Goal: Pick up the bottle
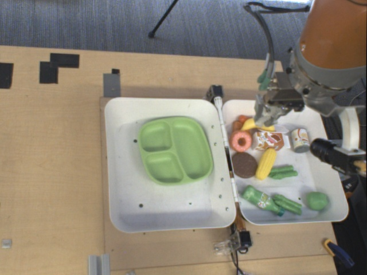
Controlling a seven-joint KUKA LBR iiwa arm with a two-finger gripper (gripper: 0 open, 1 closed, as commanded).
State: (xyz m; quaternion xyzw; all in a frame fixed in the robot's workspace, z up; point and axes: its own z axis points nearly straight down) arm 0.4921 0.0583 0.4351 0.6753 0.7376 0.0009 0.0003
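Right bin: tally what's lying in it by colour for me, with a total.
Green: 4 – bottle, two pods, round piece
Yellow: 2 – corn cob, a piece under the tool
Pink: 1 – doughnut
Brown: 1 – disc
Orange: 1 – piece
Multicoloured: 2 – carton, can
Total: 11

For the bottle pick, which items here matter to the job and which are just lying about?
Belongs to the job:
green bottle, lying in the right bin
gripper, over the bin's far end

Just lying about:
pink donut
brown cookie
corn cob
small can
green ball
green divided plate in the left bin
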